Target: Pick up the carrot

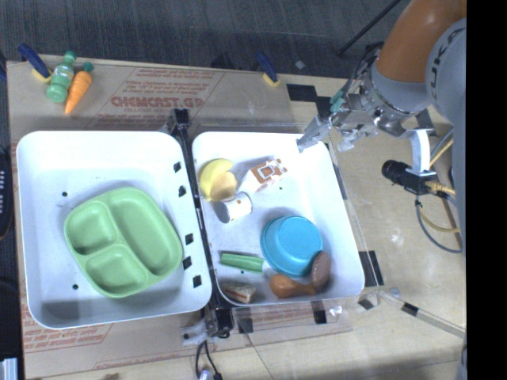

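Note:
The carrot (77, 90), orange with a green top, lies on the cardboard beyond the far left corner of the left bin (32, 212), outside both bins. A green toy bottle (59, 82) lies right beside it. My gripper (315, 136) hangs over the far right corner of the right bin (342, 212), a long way to the right of the carrot. Nothing shows in the gripper.
A green divided plate (123, 240) lies in the left bin. The right bin holds a yellow banana (215, 178), a white cup (238, 207), a small box (268, 172), a blue bowl (291, 244), a green stick (242, 261) and brown food pieces (289, 285). Blue clips (34, 60) pin the cardboard.

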Available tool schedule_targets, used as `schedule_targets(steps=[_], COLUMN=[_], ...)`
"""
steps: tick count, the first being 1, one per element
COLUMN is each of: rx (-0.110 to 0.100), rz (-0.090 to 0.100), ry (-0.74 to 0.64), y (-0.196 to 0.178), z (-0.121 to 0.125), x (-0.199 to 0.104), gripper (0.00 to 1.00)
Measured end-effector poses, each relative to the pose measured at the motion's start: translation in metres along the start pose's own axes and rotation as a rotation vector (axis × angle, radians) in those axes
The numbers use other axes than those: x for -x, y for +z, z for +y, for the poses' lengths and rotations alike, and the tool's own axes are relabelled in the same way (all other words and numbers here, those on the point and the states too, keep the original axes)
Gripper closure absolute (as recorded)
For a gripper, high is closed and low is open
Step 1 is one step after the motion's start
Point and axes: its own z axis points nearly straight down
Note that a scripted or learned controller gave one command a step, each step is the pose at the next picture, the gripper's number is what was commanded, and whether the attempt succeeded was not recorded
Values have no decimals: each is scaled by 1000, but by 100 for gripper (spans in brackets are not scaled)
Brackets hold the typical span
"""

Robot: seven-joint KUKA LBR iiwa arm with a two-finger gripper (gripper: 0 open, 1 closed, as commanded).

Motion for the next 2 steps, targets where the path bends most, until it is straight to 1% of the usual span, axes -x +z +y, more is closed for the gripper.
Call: schedule_targets(steps=[1, 2], rx=[-14, 11], rz=[3, -1], ry=[-33, -31], y=[167, 48], z=[-7, -26], x=[-19, -55], gripper=[0, 0])
